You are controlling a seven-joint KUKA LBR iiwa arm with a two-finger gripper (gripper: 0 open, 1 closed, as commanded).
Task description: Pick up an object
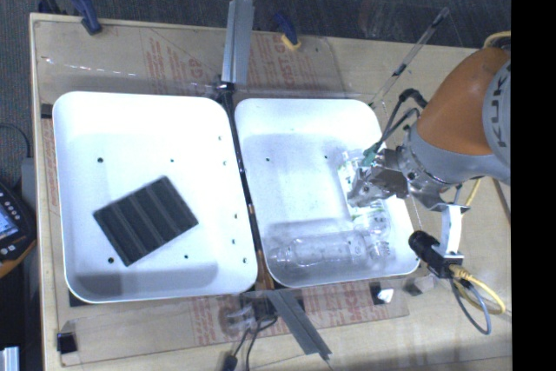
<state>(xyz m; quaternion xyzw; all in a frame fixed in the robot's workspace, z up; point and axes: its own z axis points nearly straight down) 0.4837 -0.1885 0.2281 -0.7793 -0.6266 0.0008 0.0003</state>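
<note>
A clear, crinkled plastic bottle (323, 252) lies in the right bin (287, 126); claw (363, 187) state unclear

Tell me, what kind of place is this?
Probably a robot testing lab. A grey and orange robot arm reaches over two white bins on a wooden bench, with blue clamps and cables around.
</note>
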